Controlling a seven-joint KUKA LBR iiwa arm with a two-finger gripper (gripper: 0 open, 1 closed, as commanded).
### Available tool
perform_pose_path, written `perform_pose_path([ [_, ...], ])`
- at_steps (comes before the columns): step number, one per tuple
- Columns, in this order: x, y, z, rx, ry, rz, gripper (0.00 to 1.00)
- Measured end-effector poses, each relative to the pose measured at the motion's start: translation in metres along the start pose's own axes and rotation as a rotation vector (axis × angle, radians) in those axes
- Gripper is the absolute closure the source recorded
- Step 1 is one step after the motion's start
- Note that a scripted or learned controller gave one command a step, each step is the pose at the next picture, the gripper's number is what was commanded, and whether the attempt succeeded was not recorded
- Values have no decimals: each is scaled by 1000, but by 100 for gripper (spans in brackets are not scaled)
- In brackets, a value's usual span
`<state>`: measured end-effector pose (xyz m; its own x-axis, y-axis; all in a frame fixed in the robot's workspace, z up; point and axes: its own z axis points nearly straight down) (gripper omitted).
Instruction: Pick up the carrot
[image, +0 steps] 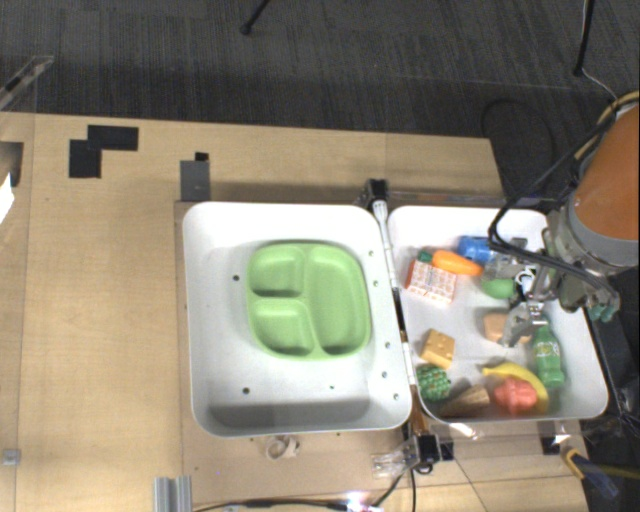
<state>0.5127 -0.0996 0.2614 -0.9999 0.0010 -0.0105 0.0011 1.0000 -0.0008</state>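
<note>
While the arm: it reaches in from the right, and its gripper hangs low over the right bin.
Landmark: the green plate, which sits in the left bin and has three parts.
Carrot: the carrot lies in the right bin, to the right of the green plate and near the far wall of its bin. Nothing is holding it.
Gripper: it is to the right of the plate, well past the carrot and closer to the near side. I cannot tell how its tips are set, because they are too small and blurry.
Box: a white box with red marks lies just below the carrot, touching or almost touching it.
Blue thing: a blue thing lies just beside the carrot on its right.
Yellow block: a yellow block sits lower down, right of the plate.
Banana: a banana lies near the front of the right bin, on top of a red fruit.
Green bottle: a green bottle lies just below the gripper.
Bench: the bench under both bins is light brown wood.
</note>
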Motion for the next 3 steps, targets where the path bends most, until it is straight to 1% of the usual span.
perform_pose_path([
  [1, -39, -2, 148, -1, 6, 191, 0],
  [2, -104, 36, 74, -3, -4, 591, 0],
  [3, -129, 2, 165, -6, -16, 703, 0],
])
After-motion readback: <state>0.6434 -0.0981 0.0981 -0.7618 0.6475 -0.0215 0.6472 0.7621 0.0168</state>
